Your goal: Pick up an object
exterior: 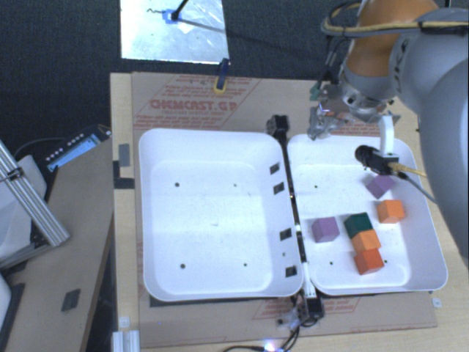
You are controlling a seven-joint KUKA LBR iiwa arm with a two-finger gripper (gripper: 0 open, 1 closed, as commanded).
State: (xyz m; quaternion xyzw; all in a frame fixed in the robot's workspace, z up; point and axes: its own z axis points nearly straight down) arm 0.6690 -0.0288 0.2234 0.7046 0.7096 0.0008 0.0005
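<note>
The right bin (418,270) holds several small blocks. A purple block (325,229) lies near its middle, with a dark green block (357,223) beside it. An orange block (366,240) and a red-orange block (369,260) sit just in front of the green one. Farther right are another orange block (391,211) and a purple block (380,186). My gripper (320,128) hangs over the far left corner of the right bin, well apart from all the blocks, and no block is seen in it.
The left bin (157,270) lies beside the right one, with a black clipped divider (292,196) between them. A black cylinder on a white bracket (372,158) juts over the right bin near the far purple block. The arm's grey body (440,72) looms at the right.
</note>
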